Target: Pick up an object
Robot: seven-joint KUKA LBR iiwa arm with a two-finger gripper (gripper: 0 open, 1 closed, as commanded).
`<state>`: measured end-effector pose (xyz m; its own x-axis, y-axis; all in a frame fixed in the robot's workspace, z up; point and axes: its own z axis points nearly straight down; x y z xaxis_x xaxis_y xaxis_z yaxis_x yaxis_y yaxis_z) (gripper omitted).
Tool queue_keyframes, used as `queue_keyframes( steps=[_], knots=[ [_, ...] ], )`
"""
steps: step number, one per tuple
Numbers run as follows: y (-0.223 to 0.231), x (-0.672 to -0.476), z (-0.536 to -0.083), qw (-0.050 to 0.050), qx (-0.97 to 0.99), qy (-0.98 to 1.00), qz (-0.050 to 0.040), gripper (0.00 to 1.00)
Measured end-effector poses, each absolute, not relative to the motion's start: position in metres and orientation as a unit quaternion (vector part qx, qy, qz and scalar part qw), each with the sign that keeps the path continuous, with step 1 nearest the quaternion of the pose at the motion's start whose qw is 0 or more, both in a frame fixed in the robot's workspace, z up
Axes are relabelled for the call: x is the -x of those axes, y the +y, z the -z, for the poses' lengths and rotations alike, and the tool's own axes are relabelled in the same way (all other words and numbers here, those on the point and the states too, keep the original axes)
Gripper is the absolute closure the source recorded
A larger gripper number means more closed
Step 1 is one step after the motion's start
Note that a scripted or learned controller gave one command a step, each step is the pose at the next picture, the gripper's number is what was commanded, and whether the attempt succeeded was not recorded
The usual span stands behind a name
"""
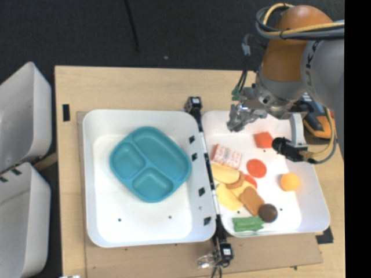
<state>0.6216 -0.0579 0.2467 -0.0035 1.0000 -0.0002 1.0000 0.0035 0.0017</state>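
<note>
The end effector (239,122) is being held over the far corner of the right bin (310,210); its grip state cannot be told. Nothing is seen being carried. The toy foods are lying nearer the camera, an orange block (263,139) just beside it, so the pick is judged still undone.

**Plastic, Wood and Metal Finishes on the Bench**

The two white bins (98,225) are seen as smooth, slightly glossy plastic. The teal divided plate (150,163) is matt plastic. The bench top (127,88) is shown as pale, matt wood. The gripper (239,120) is rendered in dull grey metal, beneath a glossy orange band (293,45).
</note>
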Motion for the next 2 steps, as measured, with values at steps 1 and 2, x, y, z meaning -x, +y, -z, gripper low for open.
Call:
queue_keyframes(
  steps=[1, 2],
  knots=[
    [-0.0585, -0.6260, -0.2422, 0.001, -0.706, 0.709, -0.0005, 1.00],
    [-0.0522, -0.6265, -0.2489, 0.001, -0.706, 0.709, -0.0008, 1.00]
  ],
)
